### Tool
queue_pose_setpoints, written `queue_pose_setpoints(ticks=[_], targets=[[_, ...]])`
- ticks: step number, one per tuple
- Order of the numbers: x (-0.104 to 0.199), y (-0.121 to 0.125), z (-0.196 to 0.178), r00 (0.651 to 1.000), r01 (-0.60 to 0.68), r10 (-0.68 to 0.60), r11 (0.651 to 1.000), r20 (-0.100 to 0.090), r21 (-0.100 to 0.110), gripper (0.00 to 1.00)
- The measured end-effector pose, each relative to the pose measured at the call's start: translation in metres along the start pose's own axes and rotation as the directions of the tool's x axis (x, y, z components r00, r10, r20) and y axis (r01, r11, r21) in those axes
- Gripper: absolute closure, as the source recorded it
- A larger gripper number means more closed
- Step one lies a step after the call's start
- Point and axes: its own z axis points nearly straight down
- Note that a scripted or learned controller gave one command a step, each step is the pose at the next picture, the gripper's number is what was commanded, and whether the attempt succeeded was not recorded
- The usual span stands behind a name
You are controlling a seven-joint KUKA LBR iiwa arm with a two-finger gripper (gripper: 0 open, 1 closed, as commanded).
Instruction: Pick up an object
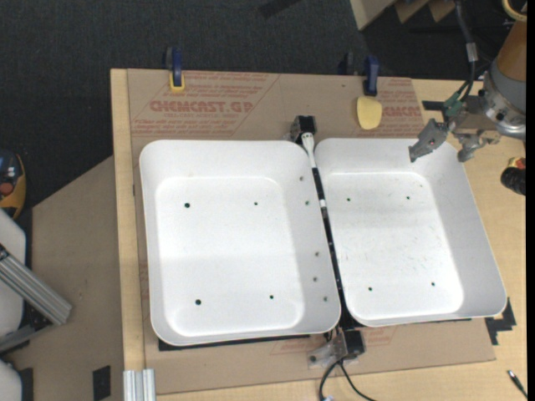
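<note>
From above and at a slant, the camera view shows a brown board (251, 98) with red lettering, bearing two shallow white bins side by side. The left bin (155, 224) takes up the middle left of the frame and the right bin (476, 249) the middle right; they meet along a dark seam running down the centre. Inside both, the floors show nothing but small dark dots and some faint speckling, so no loose item to lift can be made out in either one.

The nearest candidate is a small pale yellow piece (369, 112) lying on the board in the upper middle of the frame, just beyond the far rim of the right bin and below a blue clamp (371, 73). It looks roughly as tall as wide, with no clear long axis. A second blue and yellow clamp (175, 67) sits at the upper left of the board.

The arm (512, 73) comes in at the upper right. Its claw (447, 140) hangs over the far right corner of the right bin, with its two fingers spread apart and nothing between them.

The yellow piece lies to the left of the claw and slightly higher in the frame, near but clearly apart. If it is the target, the coming move would likely be a short sideways reach over the bin rim.
</note>
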Motion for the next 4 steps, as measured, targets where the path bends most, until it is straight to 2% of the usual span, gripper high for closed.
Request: queue_pose_setpoints(ticks=[1,2,4], targets=[[0.0,0.001,-0.011,1.0,0.001,-0.001,1.0,0.001,-0.004,1.0],[-0.076,-0.007,-0.042,1.0,-0.006,0.006,1.0,0.006,-0.004,1.0],[-0.071,-0.069,-0.103,1.0,-0.002,0.002,1.0,0.002,-0.005,1.0]])
